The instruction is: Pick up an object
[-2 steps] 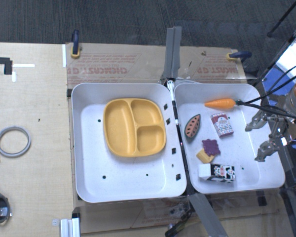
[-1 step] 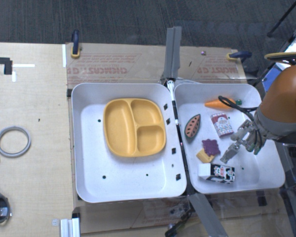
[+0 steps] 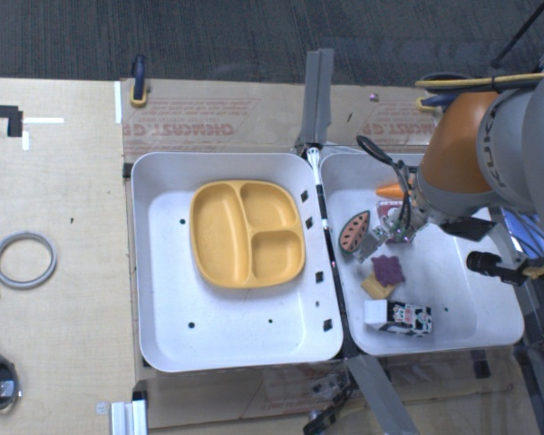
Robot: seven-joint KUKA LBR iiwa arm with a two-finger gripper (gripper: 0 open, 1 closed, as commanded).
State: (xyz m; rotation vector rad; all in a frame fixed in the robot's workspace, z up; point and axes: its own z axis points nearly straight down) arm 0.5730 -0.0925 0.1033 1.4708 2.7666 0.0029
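Gripper lowered into the right bin among 5 small objects; nothing is seen lifted.

The gripper (image 3: 387,235) is seen low in the right bin (image 3: 490,333), close beside a watermelon-slice toy (image 3: 354,231) and just above a purple piece (image 3: 387,268). Whether its claw is released or clenched cannot be told, and no object is seen between its parts, so the pick is judged not yet done: a grasp and a lift are left. A tan block (image 3: 375,286) is touched by the purple piece, a black-and-white carton (image 3: 401,316) lies nearer the front wall, and an orange carrot-like toy (image 3: 392,189) is partly hidden behind the wrist. Crowding could spoil a clean grasp. In the left bin (image 3: 163,333) 1 yellow divided plate (image 3: 247,234) is kept well apart.
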